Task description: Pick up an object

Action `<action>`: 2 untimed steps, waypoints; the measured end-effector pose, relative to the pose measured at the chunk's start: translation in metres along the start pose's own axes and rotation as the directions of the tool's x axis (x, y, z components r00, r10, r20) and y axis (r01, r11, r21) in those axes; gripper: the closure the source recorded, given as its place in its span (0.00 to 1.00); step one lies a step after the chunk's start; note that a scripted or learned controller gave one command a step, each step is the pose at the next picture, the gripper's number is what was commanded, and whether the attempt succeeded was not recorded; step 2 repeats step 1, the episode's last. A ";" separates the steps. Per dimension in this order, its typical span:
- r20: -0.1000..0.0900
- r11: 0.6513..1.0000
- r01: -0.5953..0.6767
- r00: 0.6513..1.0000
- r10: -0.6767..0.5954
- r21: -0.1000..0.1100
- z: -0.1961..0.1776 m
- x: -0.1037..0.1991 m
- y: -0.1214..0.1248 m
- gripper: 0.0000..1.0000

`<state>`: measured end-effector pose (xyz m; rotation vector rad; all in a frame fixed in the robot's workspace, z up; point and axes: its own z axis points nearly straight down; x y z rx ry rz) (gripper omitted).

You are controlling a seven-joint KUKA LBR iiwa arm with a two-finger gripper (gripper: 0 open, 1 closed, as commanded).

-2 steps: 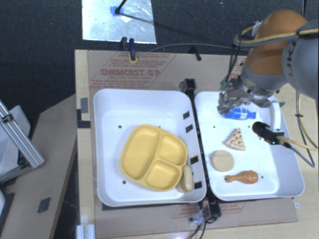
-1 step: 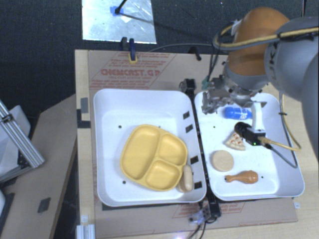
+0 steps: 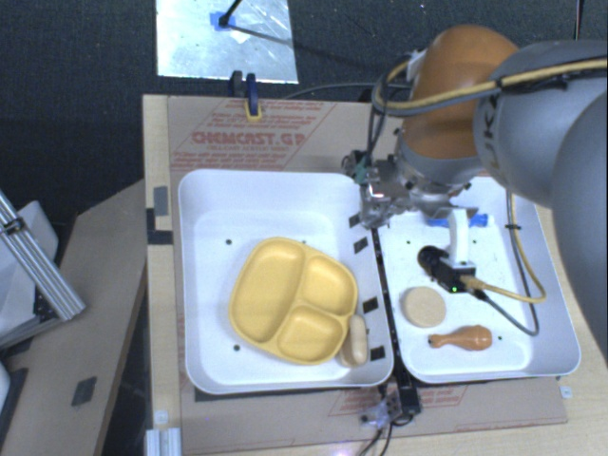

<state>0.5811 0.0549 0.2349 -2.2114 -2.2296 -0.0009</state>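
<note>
My gripper (image 3: 445,218) hangs low over the back of the right bin (image 3: 541,293), largely hidden under the grey and orange wrist. A small blue thing (image 3: 478,220) peeks out just beside it, and whether they touch is unclear. Nearer the front of that bin lie a round tan disc (image 3: 423,306) and a brown wooden pear-shaped piece (image 3: 463,337) on its side. In the left bin (image 3: 204,255) a yellow divided plate (image 3: 290,297) sits with a pale beige roll-shaped thing (image 3: 355,340) against its right edge.
The ridge between the two bins (image 3: 380,293) runs just left of the gripper. A cardboard sheet (image 3: 256,136) lies under both bins, with a blue and yellow clamp (image 3: 251,98) at its back edge.
</note>
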 end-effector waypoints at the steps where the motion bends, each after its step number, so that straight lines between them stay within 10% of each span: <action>1: -0.001 1.000 0.001 1.000 -0.001 0.000 0.000 0.045 -0.016 1.00; 2: -0.001 1.000 0.001 1.000 -0.001 0.000 0.000 0.045 -0.016 1.00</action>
